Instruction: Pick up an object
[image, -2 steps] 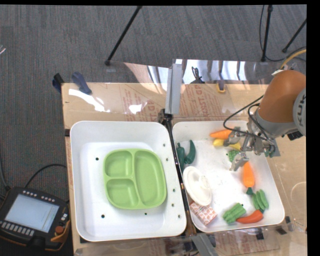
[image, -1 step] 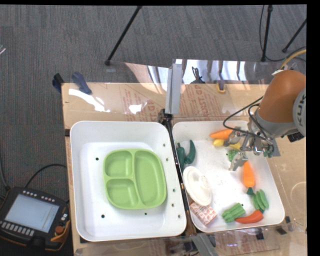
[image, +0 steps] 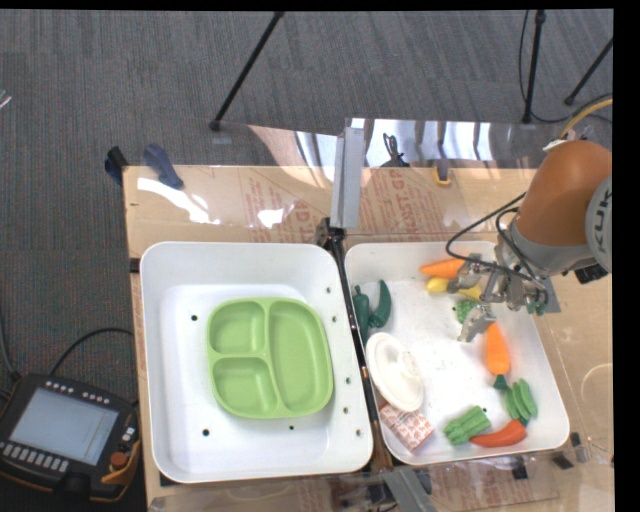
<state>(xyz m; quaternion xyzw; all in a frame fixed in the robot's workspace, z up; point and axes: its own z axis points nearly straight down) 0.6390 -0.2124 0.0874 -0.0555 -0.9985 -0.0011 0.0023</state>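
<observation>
My gripper (image: 476, 318) hangs over the upper right part of the right bin (image: 445, 360), below the orange band of the arm (image: 565, 205). A small green piece (image: 464, 308) lies right at its tip; whether it is touched I cannot tell. Just below the gripper lies an orange carrot (image: 497, 348). Another orange carrot (image: 441, 268) and a yellow piece (image: 437, 285) lie to its upper left.
The right bin also holds a dark green vegetable (image: 376, 305), a white round lid (image: 395, 370), a red-patterned packet (image: 410, 428), a green piece (image: 465, 425), a red pepper (image: 500, 435) and green pods (image: 520, 400). The left bin (image: 170, 300) holds a green divided plate (image: 270, 357).
</observation>
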